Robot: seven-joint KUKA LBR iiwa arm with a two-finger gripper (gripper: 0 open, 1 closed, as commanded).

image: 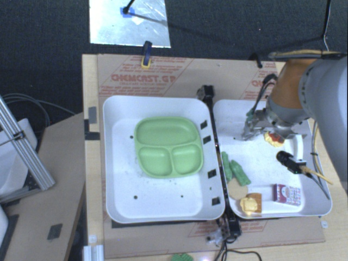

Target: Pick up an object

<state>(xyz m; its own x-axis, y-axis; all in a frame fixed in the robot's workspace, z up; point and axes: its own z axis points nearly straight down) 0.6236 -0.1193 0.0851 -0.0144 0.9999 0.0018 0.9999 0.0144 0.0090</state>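
Observation:
My gripper (251, 129) hangs over the back left part of the right bin (228, 113), above bare white floor. A small yellow and red object (274, 140) lies just to its right, close to the wrist. Toward the front of that bin lie two green pod-shaped pieces (235, 170), a round tan disc (237, 190), a yellow piece on an orange square (250, 204) and a small red and white packet (286, 194). I see nothing held in the gripper.
The left bin (117, 162) holds a pale green three-compartment plate (167, 147). A black divider with clips (211, 140) runs between the bins. The arm's grey body with its orange band (291, 83) overhangs the right bin's back right corner.

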